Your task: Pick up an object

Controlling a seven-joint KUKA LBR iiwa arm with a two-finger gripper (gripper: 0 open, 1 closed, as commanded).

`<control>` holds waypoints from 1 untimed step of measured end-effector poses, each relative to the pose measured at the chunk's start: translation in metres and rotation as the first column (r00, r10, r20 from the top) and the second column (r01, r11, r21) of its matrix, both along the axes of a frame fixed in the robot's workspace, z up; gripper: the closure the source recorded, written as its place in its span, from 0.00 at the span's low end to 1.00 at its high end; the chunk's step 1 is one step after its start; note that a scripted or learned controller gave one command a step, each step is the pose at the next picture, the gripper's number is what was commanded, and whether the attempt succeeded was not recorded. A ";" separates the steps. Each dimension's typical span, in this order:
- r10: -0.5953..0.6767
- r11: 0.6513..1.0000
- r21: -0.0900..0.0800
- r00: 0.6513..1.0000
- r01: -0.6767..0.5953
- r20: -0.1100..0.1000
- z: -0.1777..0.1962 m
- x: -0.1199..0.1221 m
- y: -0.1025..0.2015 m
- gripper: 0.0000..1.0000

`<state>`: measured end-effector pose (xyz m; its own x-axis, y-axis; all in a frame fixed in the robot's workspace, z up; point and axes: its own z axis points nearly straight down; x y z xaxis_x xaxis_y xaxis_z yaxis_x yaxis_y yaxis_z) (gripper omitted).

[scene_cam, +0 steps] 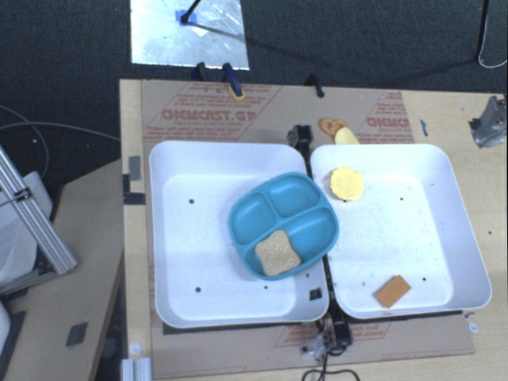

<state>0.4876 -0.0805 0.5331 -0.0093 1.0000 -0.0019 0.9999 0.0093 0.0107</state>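
Note:
A blue divided plate (pixel 274 206) lies across the inner edge of the left bin (pixel 178 236), reaching slightly over the divide. A tan bread slice (pixel 278 254) rests in its front compartment. In the right bin (pixel 444 213) a round yellow piece (pixel 347 184) sits near the back left corner. An orange-brown block (pixel 392 290) lies near the front of that bin. My gripper (pixel 490 122) shows as a grey shape at the right edge, behind the right bin and well away from every object.
A brown pretzel-like piece (pixel 330 125) and a pale yellow piece (pixel 346 136) lie on the cardboard behind the right bin. A shiny sheet (pixel 189 22) lies at the back. An aluminium frame (pixel 32 221) stands at the left.

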 end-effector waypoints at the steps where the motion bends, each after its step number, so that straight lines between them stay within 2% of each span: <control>1: 0.000 1.000 0.003 1.000 0.000 -0.011 -0.041 -0.001 0.053 1.00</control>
